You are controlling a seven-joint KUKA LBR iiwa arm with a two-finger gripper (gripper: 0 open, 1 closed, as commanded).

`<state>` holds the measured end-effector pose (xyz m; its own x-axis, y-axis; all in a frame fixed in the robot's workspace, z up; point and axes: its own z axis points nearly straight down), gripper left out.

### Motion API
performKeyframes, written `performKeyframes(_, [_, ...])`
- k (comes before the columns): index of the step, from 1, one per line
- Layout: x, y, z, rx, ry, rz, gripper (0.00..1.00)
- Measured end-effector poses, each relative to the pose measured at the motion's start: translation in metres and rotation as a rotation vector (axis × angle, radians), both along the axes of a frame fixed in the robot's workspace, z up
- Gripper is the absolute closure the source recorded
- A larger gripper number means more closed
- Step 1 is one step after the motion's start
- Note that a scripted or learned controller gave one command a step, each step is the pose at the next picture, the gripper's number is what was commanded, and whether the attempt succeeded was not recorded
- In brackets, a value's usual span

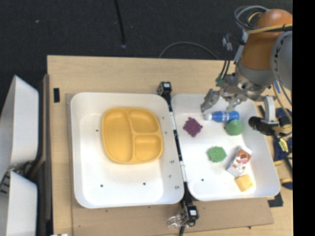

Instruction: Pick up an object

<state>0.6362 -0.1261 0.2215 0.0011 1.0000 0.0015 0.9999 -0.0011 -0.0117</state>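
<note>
My gripper (221, 101) hangs over the far part of the right bin (197, 181), fingers spread open with nothing between them. Just below it lies a small blue and white bottle (222, 116) on its side. A green ball (234, 127) sits right of the bottle. A purple bumpy piece (193, 127) lies to the left. Nearer the front are a green knobbly piece (216, 154), a red and white carton (239, 162) and a yellow block (244, 182).
The left bin (88, 181) holds a yellow divided plate (132, 134). A ridge with black clips separates the two bins. Black and blue tools lie on the bench past the right bin's right rim (270, 127).
</note>
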Motion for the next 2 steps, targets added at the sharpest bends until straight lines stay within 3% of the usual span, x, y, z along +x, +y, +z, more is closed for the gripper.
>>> performKeyframes(1, [0.003,0.0,0.008,-0.001,-0.013,0.002,0.0])
performKeyframes(2, [-0.007,-0.005,-0.048,-0.003,-0.008,0.0,0.0])
